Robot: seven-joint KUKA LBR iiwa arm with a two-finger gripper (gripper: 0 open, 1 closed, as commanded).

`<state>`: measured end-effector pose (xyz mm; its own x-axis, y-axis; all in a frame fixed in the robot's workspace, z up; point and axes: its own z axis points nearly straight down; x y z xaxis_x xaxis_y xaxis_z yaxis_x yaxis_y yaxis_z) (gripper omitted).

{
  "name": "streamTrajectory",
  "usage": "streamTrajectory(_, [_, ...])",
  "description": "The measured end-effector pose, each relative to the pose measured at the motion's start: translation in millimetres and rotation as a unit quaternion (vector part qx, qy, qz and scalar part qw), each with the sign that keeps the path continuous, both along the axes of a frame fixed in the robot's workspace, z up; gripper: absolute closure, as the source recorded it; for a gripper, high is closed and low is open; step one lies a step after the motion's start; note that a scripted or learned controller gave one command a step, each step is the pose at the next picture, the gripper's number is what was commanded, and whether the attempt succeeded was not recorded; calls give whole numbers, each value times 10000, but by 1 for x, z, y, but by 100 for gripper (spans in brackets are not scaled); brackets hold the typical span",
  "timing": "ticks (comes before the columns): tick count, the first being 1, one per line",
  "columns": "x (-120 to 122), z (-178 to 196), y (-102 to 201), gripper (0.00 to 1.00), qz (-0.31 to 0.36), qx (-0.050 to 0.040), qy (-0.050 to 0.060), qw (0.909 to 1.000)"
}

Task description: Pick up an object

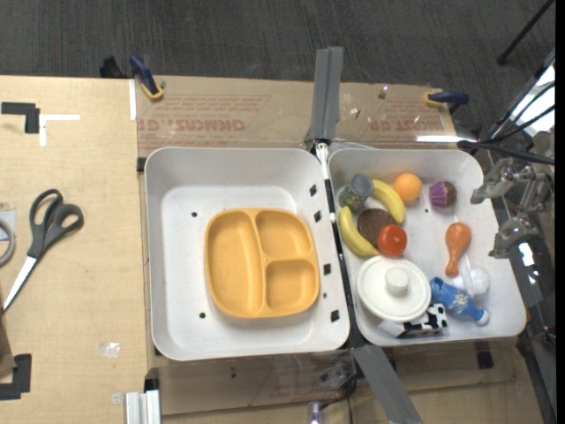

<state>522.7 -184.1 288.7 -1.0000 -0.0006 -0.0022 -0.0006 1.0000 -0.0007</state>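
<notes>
Two shallow white bins sit side by side on the desk [71, 325]. The left bin [168, 263] holds a yellow divided plate [262, 261], lying flat near its middle. The right bin [503, 321] is crowded: two bananas [388, 197] curving around a dark brown round fruit [373, 222], a red tomato [392, 239] touching that fruit, an orange [407, 186] near the back wall, a purple cupcake-like toy [442, 193] just beside it, and an orange drumstick [455, 244] standing apart toward the right. Nearer the front rests a white lidded pot [395, 286], with a blue and white toy [459, 299] beside it (its exact shape is hard to read).

The end effector [510, 203] hangs at the right bin's right rim, above the wall, touching none of the objects; I cannot tell how it is set. Scissors [44, 228] lie on the desk, well left of the bins.
</notes>
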Motion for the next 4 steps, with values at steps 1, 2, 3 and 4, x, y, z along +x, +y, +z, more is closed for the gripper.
streamTrajectory(1, [0, -185, -20, 0, -1574, 5, -60, 9875])
streamTrajectory(2, [-9, -196, 48, 0, -2112, 3, -1, 9774])
streamTrajectory(3, [85, -195, 69, 0, -3402, 1, -7, 9404])
streamTrajectory(4, [20, -196, 41, 0, -3559, 3, 3, 9345])
